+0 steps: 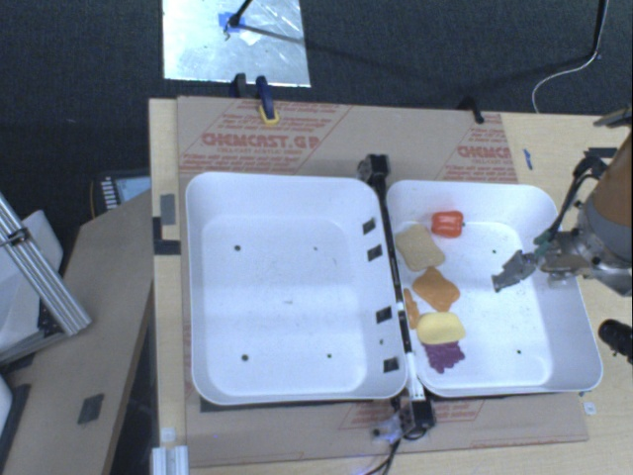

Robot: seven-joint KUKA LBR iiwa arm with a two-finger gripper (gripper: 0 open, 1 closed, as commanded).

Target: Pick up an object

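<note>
Several toy foods lie along the left side of the right bin [564,364]: a red pepper [447,224], a tan bread slice [419,247], an orange piece [435,289], a yellow piece [440,327] and purple grapes [445,356]. A thin orange stick [409,302] lies by the divider. My gripper [514,270] hangs over the right half of that bin, to the right of the orange piece, with nothing seen between its fingers.
The left bin [287,285] sits beside the right one, with a black clip strip [388,265] along the seam. A shiny metal sheet [235,26] lies on the dark floor behind the bench. Aluminium framing [35,275] stands at the far left.
</note>
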